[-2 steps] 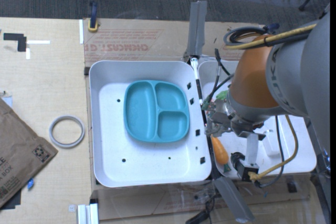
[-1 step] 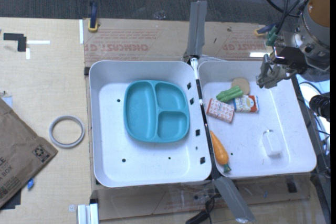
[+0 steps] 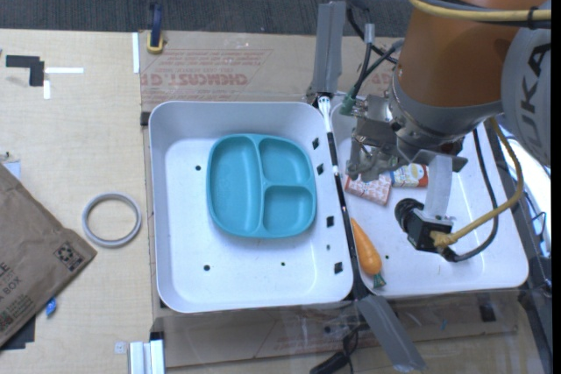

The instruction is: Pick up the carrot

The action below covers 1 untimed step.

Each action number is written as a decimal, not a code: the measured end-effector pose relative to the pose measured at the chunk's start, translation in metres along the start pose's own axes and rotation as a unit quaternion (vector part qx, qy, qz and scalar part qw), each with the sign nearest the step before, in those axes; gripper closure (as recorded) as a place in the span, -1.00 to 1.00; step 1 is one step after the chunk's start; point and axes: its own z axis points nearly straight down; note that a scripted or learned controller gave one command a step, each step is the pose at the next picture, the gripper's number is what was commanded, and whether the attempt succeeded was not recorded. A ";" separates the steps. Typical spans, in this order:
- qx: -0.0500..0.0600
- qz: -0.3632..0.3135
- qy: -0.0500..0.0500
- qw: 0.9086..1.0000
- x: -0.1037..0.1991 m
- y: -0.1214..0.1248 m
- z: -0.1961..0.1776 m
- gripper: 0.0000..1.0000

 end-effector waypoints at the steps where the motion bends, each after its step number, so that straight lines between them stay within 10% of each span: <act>1: 0.000 0.000 0.000 1.000 0.000 0.000 0.000 -1.00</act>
